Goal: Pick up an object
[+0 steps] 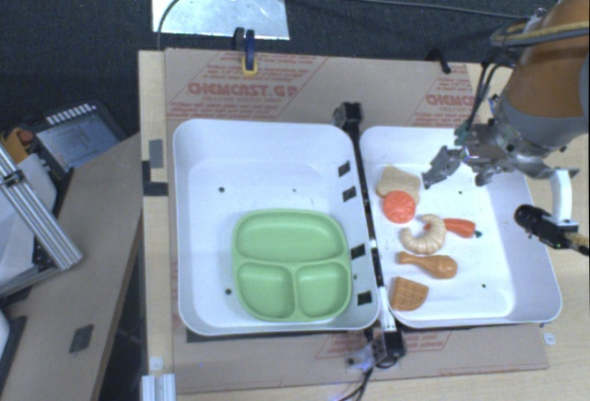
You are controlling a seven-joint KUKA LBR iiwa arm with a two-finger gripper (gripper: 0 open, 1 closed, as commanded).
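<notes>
Near edge first: the waffle wedge [408, 294], then drumstick [430, 264], shrimp [423, 232] and tomato slice [399, 206] in the right bin [530, 284], all just near-left of the claw [458, 165], which hovers with fingers spread, holding nothing.

Two white bins [277, 136], one green tray [291, 263], and seemingly six toy foods [422, 233].

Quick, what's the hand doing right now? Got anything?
Hand: open, holding nothing, hovering in the right shallow white bin above and to the right of the beige bread-like toy piece.
</notes>
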